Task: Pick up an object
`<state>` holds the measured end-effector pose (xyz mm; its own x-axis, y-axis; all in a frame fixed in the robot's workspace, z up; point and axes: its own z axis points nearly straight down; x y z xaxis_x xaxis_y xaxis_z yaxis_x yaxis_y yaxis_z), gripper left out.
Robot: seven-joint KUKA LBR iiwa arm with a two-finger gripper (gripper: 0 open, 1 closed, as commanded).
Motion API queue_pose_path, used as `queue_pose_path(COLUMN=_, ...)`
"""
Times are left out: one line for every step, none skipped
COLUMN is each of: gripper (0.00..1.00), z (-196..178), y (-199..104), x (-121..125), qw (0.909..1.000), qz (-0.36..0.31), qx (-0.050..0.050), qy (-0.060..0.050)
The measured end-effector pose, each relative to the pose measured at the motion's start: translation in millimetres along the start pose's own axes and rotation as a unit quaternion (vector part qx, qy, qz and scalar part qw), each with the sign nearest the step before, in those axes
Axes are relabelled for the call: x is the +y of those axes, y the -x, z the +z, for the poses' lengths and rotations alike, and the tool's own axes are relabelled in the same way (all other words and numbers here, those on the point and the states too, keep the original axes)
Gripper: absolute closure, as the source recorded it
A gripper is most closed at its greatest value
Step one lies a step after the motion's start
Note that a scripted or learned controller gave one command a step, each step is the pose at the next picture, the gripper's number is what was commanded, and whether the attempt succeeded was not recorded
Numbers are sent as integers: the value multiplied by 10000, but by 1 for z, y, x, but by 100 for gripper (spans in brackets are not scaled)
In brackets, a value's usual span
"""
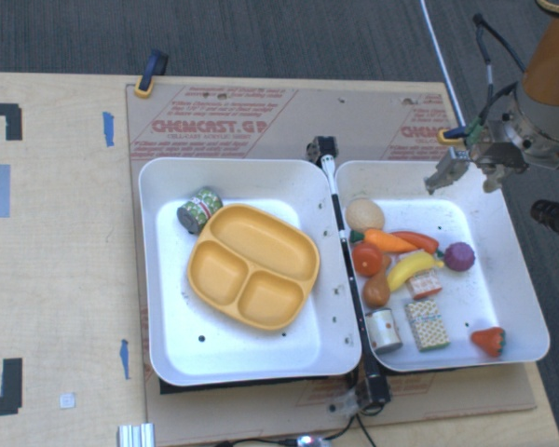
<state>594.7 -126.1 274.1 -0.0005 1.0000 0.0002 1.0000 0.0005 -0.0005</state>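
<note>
My gripper [466, 178] hangs over the far rim of the right bin [526, 319], fingers spread open and nothing between them. Below it in that bin lie toy foods: a cream egg [364, 215], a carrot [388, 241], a tomato [368, 260], a banana [412, 269], a purple plum [459, 255], a brown pear [376, 291], a small can [384, 330], a patterned box [428, 324], a red-and-white wedge [425, 286] and a red pepper [488, 340]. All sit well apart from the gripper.
The left bin [163, 250] holds a yellow three-part plate [252, 265] and a green-labelled can [199, 209] on its side. A black divider clip [324, 150] sits between the bins. Cardboard lies under both bins on a wooden bench.
</note>
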Motion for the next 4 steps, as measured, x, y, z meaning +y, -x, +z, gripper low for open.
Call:
queue_pose_path(gripper=0, z=188, y=-6, x=-13, qw=10000, qz=2, qx=-4, qy=14)
queue_pose_path(gripper=0, z=188, y=-34, x=-22, qw=10000, qz=-3, qx=4, qy=11)
queue_pose_path(gripper=100, z=177, y=-33, x=-21, qw=10000, qz=6, qx=-4, qy=32)
queue_pose_path(gripper=0, z=177, y=-33, x=-21, qw=10000, qz=5, qx=-5, qy=31)
